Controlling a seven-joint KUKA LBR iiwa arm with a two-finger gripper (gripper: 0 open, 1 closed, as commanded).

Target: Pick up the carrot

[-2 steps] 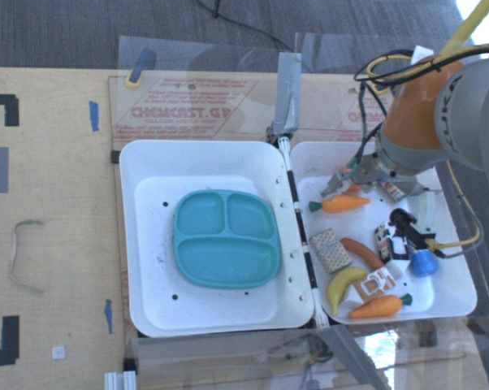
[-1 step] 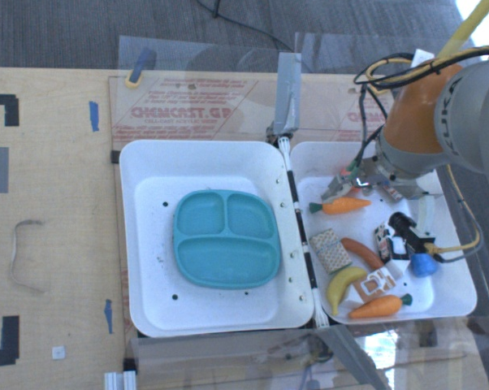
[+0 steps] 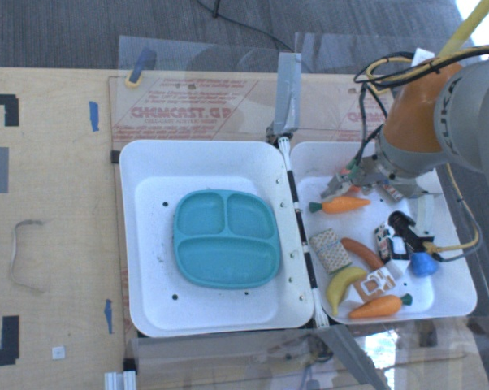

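Gripper (image 3: 352, 179), operator, sits just above the carrot (image 3: 344, 205) lying at eleven o'clock in your right bin (image 3: 464, 295), probably lined up along it for a grasp, though you cannot tell if it is parted or closed.

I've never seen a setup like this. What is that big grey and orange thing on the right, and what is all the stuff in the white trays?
That is a robot arm, seen by one camera looking down at a slant. Its gripper hangs just above a toy carrot in the right bin. I cannot tell whether it holds the carrot. That bin also has a second carrot, a banana, a sausage and a blue ball. The left bin holds a teal divided plate.
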